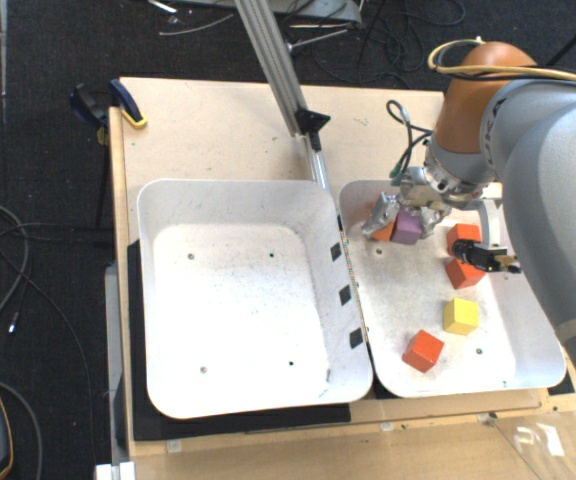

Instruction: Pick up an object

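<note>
Near right bin (528,368) far rim: claw (400,223) grips purple block (406,229).

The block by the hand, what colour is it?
Purple; the block shows best in the camera view, next to the hand.

One camera sits high above the bench (218,128), looking down at a slant on both bins (left bin (168,203), right bin (528,363)).
</note>
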{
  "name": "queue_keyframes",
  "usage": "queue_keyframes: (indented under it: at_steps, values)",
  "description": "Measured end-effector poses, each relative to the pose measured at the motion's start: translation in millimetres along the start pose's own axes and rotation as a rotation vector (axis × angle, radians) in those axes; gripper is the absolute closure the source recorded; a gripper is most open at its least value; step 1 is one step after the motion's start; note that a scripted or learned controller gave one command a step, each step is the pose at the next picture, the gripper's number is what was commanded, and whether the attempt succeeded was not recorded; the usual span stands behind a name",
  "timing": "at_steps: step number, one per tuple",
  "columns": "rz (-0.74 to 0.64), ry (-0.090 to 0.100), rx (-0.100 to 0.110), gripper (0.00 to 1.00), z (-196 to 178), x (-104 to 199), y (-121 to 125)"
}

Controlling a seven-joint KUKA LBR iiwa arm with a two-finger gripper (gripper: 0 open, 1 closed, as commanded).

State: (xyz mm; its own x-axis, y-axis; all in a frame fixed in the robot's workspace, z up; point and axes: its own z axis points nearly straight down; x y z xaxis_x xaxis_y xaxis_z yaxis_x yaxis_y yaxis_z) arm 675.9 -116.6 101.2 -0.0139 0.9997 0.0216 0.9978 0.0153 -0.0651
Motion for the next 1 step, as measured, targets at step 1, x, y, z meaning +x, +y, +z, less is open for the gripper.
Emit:
queue_keyframes:
  at_steps: [1]
  values:
    - [0.0, -0.003, 0.023, 1.0, -7.7, -1.8, -5.7]
